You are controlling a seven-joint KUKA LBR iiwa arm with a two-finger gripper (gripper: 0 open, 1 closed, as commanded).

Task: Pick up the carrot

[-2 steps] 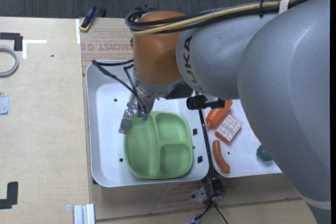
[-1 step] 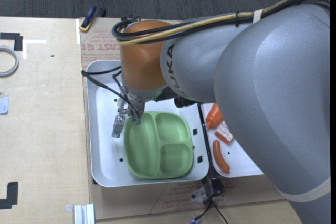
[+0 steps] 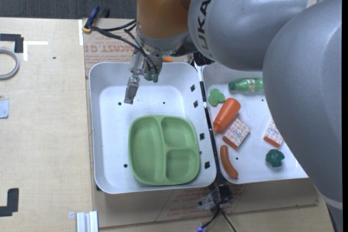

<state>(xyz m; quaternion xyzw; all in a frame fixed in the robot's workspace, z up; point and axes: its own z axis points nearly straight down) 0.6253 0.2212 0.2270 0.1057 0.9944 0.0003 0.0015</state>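
The two-finger gripper (image 3: 132, 91) is seen over the left white bin (image 3: 103, 117), near its far wall, with nothing between its fingers. One long finger is seen hanging down; whether the pair stands wide or narrow cannot be told at this angle.

The orange plastic carrot with green leafy top (image 3: 225, 112) is found well to the right of the gripper, in the right white bin (image 3: 255, 171), lying aslant just past the divider between bins. Just nearer the camera than the gripper, a green three-compartment plastic plate (image 3: 163, 149) is noted.

Risks judged: the carrot lies close to the divider, so a finger may be caught on the rim during descent. A red-and-white patterned block (image 3: 236, 133) is touching or almost touching the carrot's tip and may be nudged or pinched instead. The tapered body may slip out of a crosswise grip.
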